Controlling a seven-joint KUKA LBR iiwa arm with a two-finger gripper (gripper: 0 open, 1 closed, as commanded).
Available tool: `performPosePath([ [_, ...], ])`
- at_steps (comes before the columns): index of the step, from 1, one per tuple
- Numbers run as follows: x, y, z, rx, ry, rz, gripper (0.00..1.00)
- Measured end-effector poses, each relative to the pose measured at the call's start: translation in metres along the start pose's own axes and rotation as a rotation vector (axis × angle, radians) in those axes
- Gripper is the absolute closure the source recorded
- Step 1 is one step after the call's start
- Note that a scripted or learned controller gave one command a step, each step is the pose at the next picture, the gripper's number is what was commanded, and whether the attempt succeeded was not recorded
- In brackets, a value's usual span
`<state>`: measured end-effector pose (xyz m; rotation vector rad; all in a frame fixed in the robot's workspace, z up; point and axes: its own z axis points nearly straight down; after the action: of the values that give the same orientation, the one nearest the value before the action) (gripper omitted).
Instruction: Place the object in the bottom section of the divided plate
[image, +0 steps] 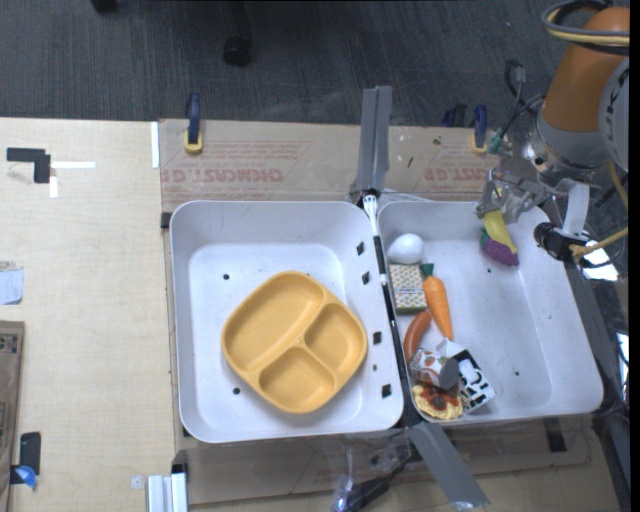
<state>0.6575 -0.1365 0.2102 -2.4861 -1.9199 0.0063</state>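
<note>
**A robotics lab bench**

The setting looked like a research lab — two white bins (190, 330) sat on cardboard (270, 165) held by blue clamps (193, 130) to a pale wooden bench (80, 300). Dark carpet (300, 50) lay behind, tape marks dotted the bench — and plastic toy food (435, 305) filled one bin.

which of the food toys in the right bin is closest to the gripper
The purple and yellow toy, right under the gripper at the bin's top; the egg and carrot lie along the left wall.
</note>
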Motion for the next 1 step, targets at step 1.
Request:
performPosePath([
  [1,0.0511,-0.0571,-0.0190,-0.001,0.001,-0.215,1.00],
])
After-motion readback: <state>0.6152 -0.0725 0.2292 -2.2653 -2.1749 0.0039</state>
